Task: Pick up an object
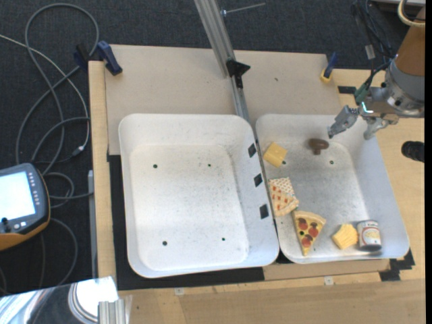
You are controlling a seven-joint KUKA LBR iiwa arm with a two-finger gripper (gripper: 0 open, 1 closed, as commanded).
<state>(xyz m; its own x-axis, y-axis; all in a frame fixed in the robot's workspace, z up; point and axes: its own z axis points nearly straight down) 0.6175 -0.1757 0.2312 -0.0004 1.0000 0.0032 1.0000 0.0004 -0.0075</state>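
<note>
The right bin (378, 181) holds several small toy foods: a yellow cheese block (275, 154), a brown mushroom-like piece (318, 144), a waffle piece (283, 195), a pizza slice (308, 230), a second yellow cheese wedge (345, 236) and a small can (369, 235). My gripper (356, 125) hangs over the bin's far right corner, open, with nothing between its fingers. It is to the right of the brown piece and apart from it.
The left bin (135, 140) sits beside the right one, with black clips along the shared rim. A metal post (216, 32) rises from the bench behind the bins. Cables and a teach pendant (20, 204) lie on the floor at left.
</note>
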